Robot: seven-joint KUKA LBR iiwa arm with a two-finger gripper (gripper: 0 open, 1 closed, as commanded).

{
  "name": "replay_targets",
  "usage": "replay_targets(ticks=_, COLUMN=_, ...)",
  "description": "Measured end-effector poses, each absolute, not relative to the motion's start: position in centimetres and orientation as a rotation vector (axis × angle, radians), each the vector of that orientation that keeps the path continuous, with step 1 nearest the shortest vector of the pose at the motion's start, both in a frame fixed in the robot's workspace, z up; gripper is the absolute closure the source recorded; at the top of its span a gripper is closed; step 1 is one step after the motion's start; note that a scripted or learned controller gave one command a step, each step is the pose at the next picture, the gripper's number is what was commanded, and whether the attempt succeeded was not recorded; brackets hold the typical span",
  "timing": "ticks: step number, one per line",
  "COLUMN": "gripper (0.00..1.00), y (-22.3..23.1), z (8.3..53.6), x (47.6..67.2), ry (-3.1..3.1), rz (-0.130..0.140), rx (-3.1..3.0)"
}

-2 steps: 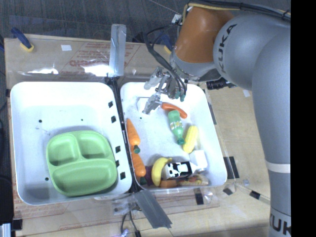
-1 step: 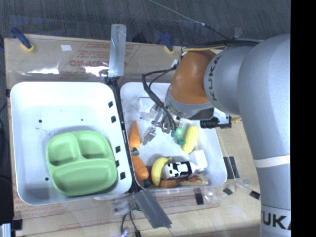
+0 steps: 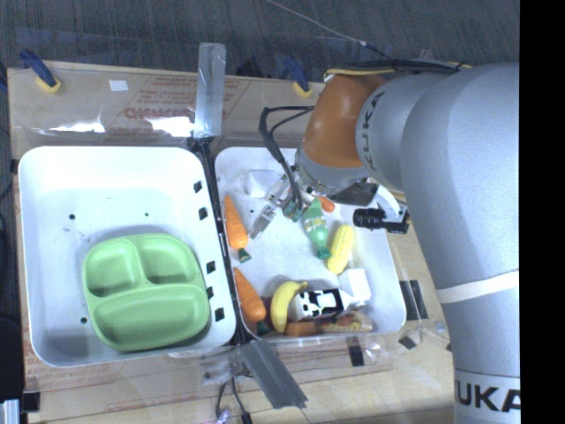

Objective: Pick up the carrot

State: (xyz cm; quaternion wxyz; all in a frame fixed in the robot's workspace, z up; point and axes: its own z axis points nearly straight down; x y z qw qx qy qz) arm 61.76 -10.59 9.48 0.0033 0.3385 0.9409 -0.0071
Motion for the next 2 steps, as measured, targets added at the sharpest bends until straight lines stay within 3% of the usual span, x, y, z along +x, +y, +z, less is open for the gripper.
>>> replay_targets(ticks=1, gripper=1.00, y=-10.1, z=10.6, x=62.0, ry=2.953, rz=-0.011, rx=1.050)
replay_targets(ticks=2, gripper=1.00, y=0.5, z=19.6, x=62.6, ry=2.899, rz=0.008, rx=1.193)
